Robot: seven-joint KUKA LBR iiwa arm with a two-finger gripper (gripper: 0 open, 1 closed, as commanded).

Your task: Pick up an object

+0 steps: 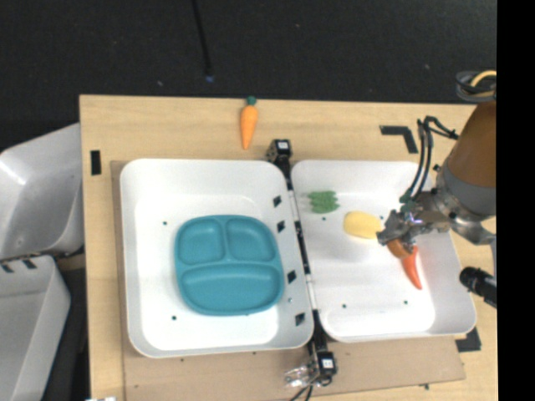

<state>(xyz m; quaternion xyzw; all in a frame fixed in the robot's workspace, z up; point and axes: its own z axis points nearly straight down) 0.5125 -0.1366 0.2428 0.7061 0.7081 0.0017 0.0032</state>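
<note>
In the right bin [368,316] lie a yellow lemon-shaped toy [361,225], a small green leafy piece [323,200] and an orange-red carrot [412,269]. My gripper [399,232] hangs low over the right side of this bin, just right of the yellow toy and right above the carrot's top end. The carrot's upper part is hidden under the gripper. The arm comes in from the right edge.
The left bin [150,307] holds a blue divided plate [226,264]. Another orange carrot [247,124] lies on the wooden bench behind the bins. Black clips [279,150] sit along the seam between the bins.
</note>
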